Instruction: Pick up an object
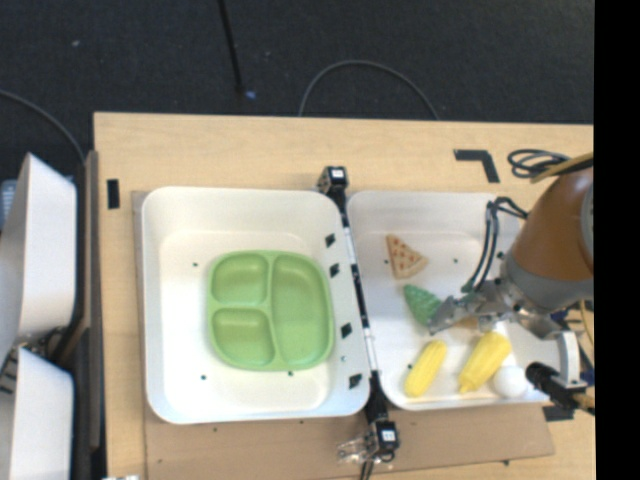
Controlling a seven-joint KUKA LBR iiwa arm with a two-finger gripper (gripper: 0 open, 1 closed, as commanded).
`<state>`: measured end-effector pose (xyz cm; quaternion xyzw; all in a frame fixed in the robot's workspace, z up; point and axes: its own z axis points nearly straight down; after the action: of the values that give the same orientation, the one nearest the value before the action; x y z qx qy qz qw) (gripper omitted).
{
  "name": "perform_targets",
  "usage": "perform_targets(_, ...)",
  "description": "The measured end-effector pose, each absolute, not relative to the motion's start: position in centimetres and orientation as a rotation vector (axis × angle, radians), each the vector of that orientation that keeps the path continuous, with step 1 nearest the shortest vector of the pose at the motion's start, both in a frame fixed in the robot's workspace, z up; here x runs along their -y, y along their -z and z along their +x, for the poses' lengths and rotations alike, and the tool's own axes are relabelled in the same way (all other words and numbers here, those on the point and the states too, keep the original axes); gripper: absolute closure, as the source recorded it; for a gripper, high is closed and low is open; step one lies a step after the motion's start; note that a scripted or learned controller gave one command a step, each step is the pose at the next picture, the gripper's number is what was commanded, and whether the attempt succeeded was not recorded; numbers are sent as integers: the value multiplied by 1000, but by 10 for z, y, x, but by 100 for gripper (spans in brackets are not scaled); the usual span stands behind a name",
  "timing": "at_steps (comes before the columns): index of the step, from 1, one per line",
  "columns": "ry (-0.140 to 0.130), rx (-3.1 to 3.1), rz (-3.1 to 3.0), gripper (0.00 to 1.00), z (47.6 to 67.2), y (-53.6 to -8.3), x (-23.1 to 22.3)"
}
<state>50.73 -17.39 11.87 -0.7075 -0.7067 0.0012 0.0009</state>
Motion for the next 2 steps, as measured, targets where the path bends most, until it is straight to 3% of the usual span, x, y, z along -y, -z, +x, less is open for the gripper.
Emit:
perform_targets(1,-3,2219,-2225,0,507,-100,175)
perform_targets(2,3,2215,-2233,100,509,-112,176)
